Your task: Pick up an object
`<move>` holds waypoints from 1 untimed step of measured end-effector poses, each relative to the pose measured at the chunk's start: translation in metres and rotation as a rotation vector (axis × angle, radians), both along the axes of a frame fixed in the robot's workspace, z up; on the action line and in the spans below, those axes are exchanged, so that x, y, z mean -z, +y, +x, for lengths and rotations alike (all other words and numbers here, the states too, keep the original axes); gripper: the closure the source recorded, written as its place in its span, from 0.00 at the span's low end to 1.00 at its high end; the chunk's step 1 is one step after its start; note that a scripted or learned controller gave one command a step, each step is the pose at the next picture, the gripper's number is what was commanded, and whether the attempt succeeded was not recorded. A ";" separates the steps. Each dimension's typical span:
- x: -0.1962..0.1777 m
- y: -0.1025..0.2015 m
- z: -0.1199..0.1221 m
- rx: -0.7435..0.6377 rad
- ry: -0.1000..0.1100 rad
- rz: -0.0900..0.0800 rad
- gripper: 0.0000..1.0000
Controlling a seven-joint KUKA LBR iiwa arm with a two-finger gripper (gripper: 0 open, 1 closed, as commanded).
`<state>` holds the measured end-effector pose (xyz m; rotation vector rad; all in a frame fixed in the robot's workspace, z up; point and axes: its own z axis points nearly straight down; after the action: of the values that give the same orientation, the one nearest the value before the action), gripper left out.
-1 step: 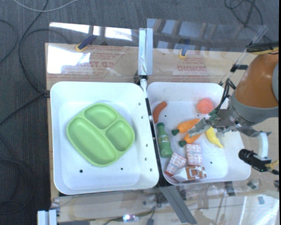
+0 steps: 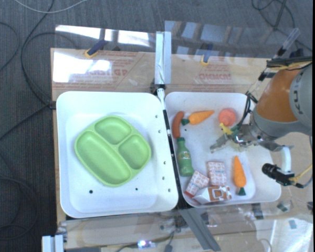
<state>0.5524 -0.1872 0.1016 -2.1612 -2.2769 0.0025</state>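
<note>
My gripper (image 2: 217,143) reaches in from the right and hovers low over the middle of the right bin (image 2: 252,101). Its fingers stand open with nothing between them. Just above it lies a round red-orange fruit (image 2: 227,116). To the upper left is a carrot (image 2: 199,117) next to a brown sausage (image 2: 177,124). A green bottle (image 2: 185,157) lies along the bin's left wall. Below the gripper are a second carrot (image 2: 239,173) and three small cartons (image 2: 216,172), (image 2: 198,182), (image 2: 216,194).
The left bin (image 2: 68,193) holds a green divided plate (image 2: 113,150). A metal divider post (image 2: 162,56) stands at the back between the two bins. The arm's orange band (image 2: 275,101) hangs over the right bin's right edge. Cables trail on the carpet around the bench.
</note>
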 end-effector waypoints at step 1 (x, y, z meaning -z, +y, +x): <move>0.011 0.030 -0.046 0.041 -0.020 -0.009 0.00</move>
<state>0.5065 -0.1570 0.0908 -2.2219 -2.2460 -0.0091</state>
